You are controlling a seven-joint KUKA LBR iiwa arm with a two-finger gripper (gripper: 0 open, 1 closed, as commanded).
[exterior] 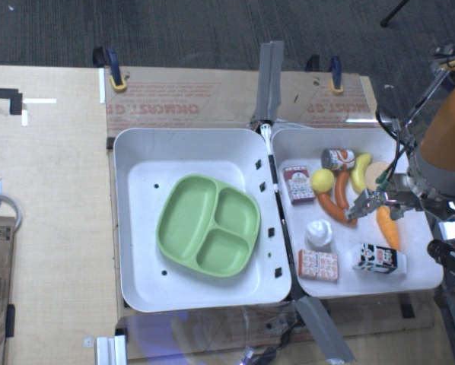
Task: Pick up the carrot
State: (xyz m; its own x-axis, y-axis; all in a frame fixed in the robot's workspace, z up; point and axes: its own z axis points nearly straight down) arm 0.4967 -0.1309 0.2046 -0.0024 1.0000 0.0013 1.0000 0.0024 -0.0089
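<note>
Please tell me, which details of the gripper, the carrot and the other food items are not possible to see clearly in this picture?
- Gripper: too small and blurred in the camera view to judge its state.
- Carrot: its upper end is hidden by the gripper mount; contact cannot be told.
- Can, red box, milk carton: labels too small to read.
- Arm: cut off by the right edge.

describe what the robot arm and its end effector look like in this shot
The arm enters at the right edge as a bulky rounded body, orange where it shows, with grey metal parts below. Thin black cables loop beside it. The end effector is a small grey and black metal assembly with slim fingers.
</note>
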